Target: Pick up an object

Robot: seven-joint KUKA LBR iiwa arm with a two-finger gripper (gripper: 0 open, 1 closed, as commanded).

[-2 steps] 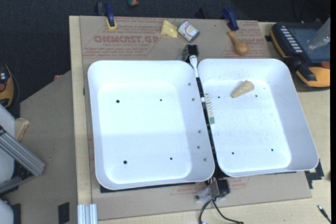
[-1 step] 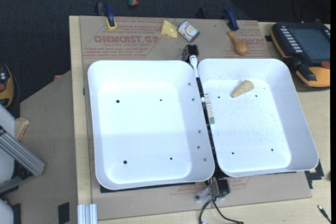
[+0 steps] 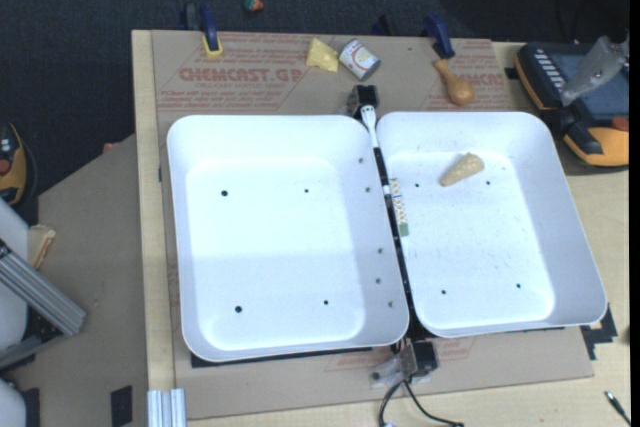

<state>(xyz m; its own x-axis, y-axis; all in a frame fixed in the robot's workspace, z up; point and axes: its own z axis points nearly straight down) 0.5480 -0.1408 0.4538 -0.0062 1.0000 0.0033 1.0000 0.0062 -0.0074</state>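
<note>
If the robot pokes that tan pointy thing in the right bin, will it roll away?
Maybe a little. The tan pointy thing looks rounded and tapered, so it would likely curl round rather than roll straight. The right bin has a smooth floor, so it may slide. It looks small, likely light.

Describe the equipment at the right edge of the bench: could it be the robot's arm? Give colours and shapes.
At the right edge lies a dark device with rows of pale keys and an orange-yellow lower side. An angular light grey piece sits on top of it. Whether any of this belongs to the arm, I cannot tell.
</note>
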